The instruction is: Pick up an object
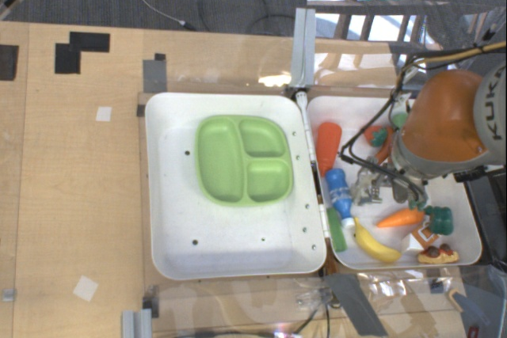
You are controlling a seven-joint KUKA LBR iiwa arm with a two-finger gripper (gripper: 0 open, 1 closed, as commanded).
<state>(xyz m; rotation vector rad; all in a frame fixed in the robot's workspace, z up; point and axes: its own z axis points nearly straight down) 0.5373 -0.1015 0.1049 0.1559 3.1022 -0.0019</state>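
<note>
Bins: two white bins (170,249) sitting side by side.
Plate: one green divided plate (242,160) lying in left bin.
Toys: one banana (375,243), one carrot (401,218), one blue bottle (338,192).
Gripper (379,191): hanging over right bin; jaw state, I cannot tell.

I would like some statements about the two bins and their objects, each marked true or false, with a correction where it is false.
1. The green divided plate lies in the left bin. True.
2. The banana lies on the green plate. False: it lies in the right bin, near its front edge.
3. The gripper is over the right bin. True.
4. The blue bottle lies outside both bins. False: it lies in the right bin, near the divider.
5. The toy carrot lies beside the banana. True.
</note>
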